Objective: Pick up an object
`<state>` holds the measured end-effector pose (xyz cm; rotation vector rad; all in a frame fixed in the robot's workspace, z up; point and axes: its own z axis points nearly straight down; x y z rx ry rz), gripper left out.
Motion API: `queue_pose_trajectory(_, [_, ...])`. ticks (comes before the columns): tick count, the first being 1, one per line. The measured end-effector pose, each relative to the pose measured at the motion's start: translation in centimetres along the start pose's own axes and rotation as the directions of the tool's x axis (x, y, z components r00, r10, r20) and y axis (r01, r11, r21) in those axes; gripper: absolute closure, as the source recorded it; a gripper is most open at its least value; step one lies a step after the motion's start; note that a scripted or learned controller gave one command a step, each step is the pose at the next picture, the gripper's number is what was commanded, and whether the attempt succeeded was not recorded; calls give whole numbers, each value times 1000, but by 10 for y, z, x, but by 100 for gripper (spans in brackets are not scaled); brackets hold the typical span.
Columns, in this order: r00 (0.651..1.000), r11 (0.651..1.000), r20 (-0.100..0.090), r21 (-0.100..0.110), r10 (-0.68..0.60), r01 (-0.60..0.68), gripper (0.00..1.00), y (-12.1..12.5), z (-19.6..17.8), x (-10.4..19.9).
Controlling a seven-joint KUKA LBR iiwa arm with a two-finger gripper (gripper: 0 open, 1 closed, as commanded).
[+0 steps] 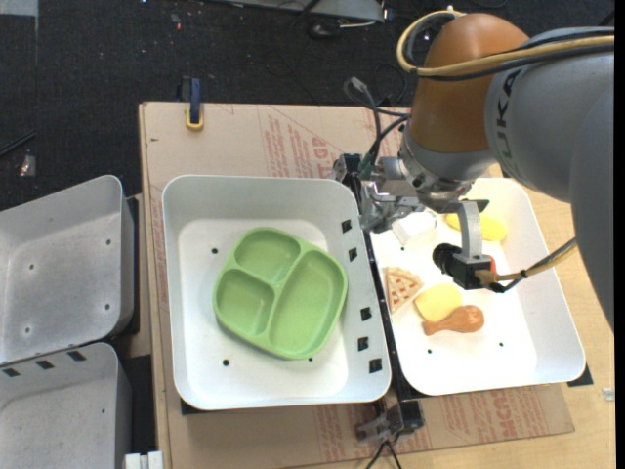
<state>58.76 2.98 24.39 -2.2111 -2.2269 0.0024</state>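
The arm point(547, 96) is reaching in from the right and is holding its pincer point(391, 203) low over the far left corner of the right bin point(527, 350), close to the wall shared with the left bin point(195, 360). The wrist is covering the pincer from above, so whether it is spread or pressed together cannot be told, and nothing is showing as gripped.

The pickable things are all lying in the right bin. A pale piece point(415, 226) is sitting just near and slightly right of the pincer, closest of all. Nearer to the viewer, a waffle wedge point(400, 286) is lying by the left wall with its point aimed at the near side. Right of the wedge, a yellow lump point(437, 301) is touching a brown drumstick point(457, 320), whose long axis is running left to right. A yellow piece point(485, 229) is lying off to the right. A green plate point(281, 291) is resting alone in the left bin, well apart from the pincer.

The coming move seems to be turning on a short shift toward the near side: the pale piece is the likeliest target, though the bin wall is crowding any descent there.
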Motion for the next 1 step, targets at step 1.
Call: queue_pose_trajectory(1, [1000,1000,0,-1,-1,1,100,-13,13,58])
